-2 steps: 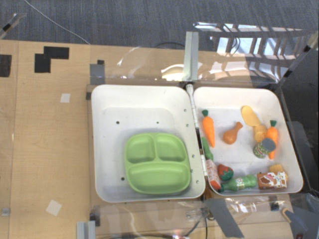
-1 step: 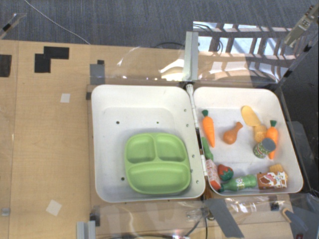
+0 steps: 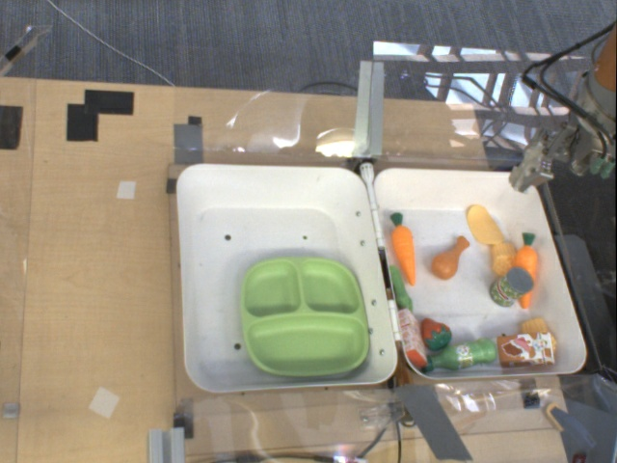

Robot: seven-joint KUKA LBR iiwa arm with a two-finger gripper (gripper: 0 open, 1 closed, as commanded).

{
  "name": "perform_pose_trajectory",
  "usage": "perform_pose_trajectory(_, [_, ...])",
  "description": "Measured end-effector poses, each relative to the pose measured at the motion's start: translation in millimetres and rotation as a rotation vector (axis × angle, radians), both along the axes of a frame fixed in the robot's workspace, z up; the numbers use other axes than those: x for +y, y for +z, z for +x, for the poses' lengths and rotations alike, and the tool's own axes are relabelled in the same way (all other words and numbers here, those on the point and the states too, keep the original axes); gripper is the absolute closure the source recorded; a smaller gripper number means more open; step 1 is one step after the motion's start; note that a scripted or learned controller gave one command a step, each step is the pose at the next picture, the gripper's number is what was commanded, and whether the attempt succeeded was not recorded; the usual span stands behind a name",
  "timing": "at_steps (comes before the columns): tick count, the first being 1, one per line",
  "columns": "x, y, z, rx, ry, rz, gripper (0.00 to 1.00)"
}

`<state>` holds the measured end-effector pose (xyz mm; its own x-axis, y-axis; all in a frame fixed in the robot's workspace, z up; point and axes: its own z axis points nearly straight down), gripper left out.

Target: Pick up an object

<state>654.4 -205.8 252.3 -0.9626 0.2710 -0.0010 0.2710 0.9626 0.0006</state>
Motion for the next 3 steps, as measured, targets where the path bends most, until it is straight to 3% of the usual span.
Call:
perform_pose_trajectory(1, [30.2, 103.1, 7.4, -0.015, -0.262, -0.001, 1.00])
perform_pose_trajectory(2, [37.9, 180.3, 6.9, -0.015, -0.456, 0.000, 1.00])
perform_pose_trajectory(3, [30.2, 229.3, 1.2, -0.014, -0.542, 0.000, 1.00])
